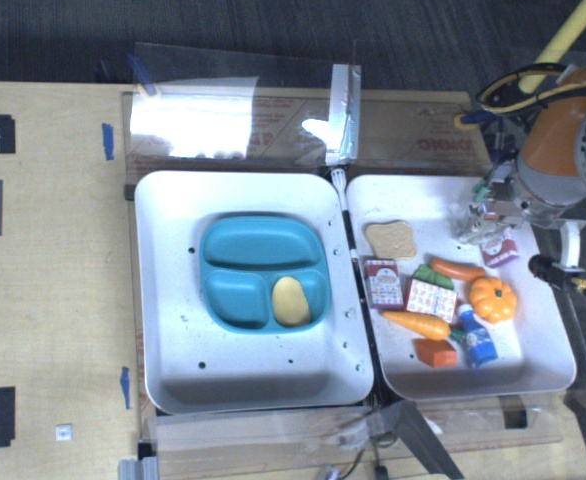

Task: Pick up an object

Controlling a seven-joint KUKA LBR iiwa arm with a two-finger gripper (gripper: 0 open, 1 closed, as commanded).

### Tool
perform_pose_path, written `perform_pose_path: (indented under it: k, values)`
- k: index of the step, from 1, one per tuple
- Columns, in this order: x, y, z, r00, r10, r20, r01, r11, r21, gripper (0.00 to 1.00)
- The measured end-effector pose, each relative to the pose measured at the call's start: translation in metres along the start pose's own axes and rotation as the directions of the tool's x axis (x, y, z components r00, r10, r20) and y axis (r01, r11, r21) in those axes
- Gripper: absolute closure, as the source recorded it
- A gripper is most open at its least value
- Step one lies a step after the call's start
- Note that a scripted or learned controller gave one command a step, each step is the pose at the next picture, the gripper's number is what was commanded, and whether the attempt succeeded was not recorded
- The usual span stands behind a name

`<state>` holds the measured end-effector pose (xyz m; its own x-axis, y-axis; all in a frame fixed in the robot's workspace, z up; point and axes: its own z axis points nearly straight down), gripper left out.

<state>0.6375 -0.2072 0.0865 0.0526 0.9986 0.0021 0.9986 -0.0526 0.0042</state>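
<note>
the right bin (pixel 548 363) holds a heap of toy food. there is a round orange pumpkin (pixel 492 299) with a little stem, a long orange carrot (pixel 419 323), a tan slice of bread (pixel 391 238), a red-orange sausage (pixel 457 267), a small dark red box (pixel 382 283), a white box with coloured squares (pixel 432 297), a blue bottle (pixel 477 340), a red block (pixel 434 353) and a small dark red packet (pixel 500 252).

the jaws (pixel 489 214) sit over the back right part of this bin, and i cannot tell if they are open or closed. the dark red packet lies just below them, near the tips. the sausage and pumpkin lie a little nearer the front. the bread is off to the left of the jaws, on its own. the carrot, boxes, bottle and block are packed close together, some touching.

there is bare white floor in the back of the right bin, around the bread. the pumpkin is near the right wall.

the left bin (pixel 163 298) holds a blue tray (pixel 258 243) with a yellow lemon (pixel 291 301) in its front right pocket. both bins rest on the tabletop (pixel 43 268).
</note>
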Motion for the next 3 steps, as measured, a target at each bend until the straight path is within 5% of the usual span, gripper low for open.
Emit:
perform_pose_path:
  k: [1,2,3]
  values:
    - [0.018,0.004,-0.003,1.000,-0.015,-0.023,0.015,1.000,0.004,0.00]
    - [0.047,-0.052,0.000,0.996,-0.085,0.002,0.085,0.996,0.000,0.00]
    - [0.046,-0.050,-0.011,0.997,-0.082,0.004,0.082,0.997,-0.006,1.00]
